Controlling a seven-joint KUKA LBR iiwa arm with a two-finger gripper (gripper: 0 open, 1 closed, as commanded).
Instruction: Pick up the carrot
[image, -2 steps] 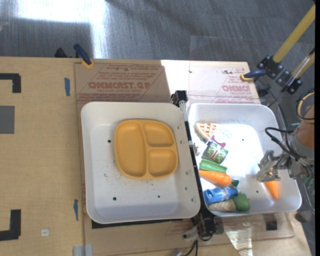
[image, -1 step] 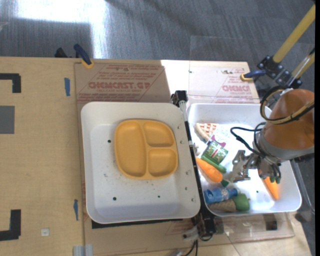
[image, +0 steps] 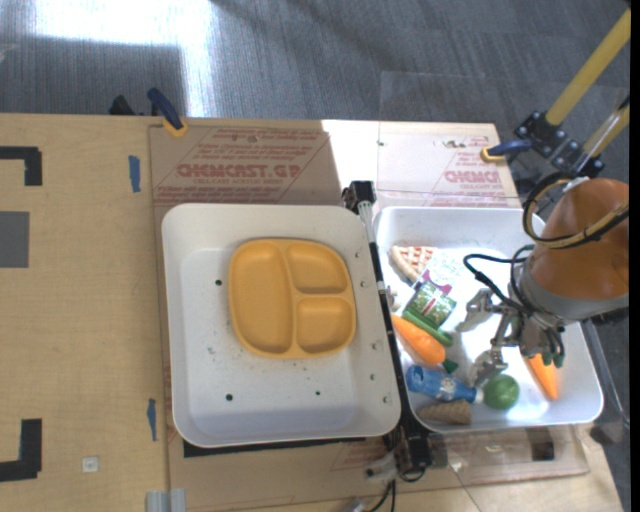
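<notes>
Hovering low in the right bin (image: 590, 400), your pincer (image: 505, 345) has fingers apart, clamped on nothing. Carrot (image: 419, 341) lies just left of it, ungrasped; the pick remains.

You see a yellow divided plate (image: 293, 297) in the left bin (image: 190, 330). In the right bin (image: 585, 400) lie a waffle (image: 408, 262), a green pouch (image: 430, 303), a blue bottle (image: 430, 381) and a green ball (image: 501, 391).
</notes>
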